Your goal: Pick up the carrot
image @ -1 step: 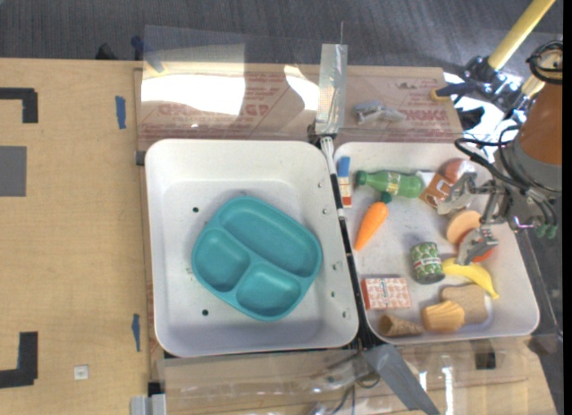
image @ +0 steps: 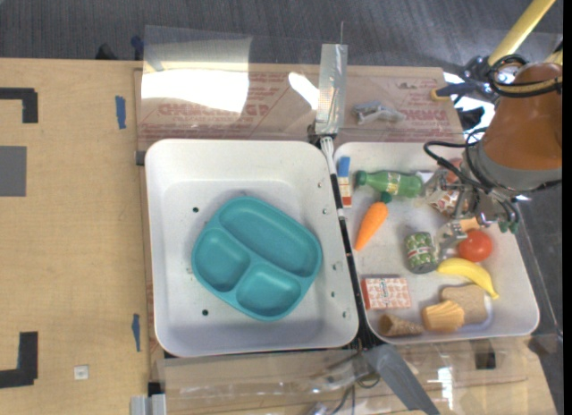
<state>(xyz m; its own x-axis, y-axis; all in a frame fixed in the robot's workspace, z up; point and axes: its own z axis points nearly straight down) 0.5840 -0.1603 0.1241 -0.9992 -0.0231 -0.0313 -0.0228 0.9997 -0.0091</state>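
Note:
The orange carrot [image: 371, 224] lies tilted in the right bin [image: 523, 310], close to its left wall, with its green top pointing up toward a green bottle [image: 391, 182]. My gripper [image: 466, 212] hangs over the far right part of the same bin, just above a red tomato [image: 476, 245]. It is well to the right of the carrot and apart from it. The arm's orange band [image: 529, 131] sits above the gripper.
The right bin also holds a green patterned can [image: 418, 250], a banana [image: 466, 270], a small printed box [image: 387, 292], a bread slice [image: 466, 301] and other food pieces along the front. A teal divided plate [image: 257, 257] lies in the left bin [image: 170, 225].

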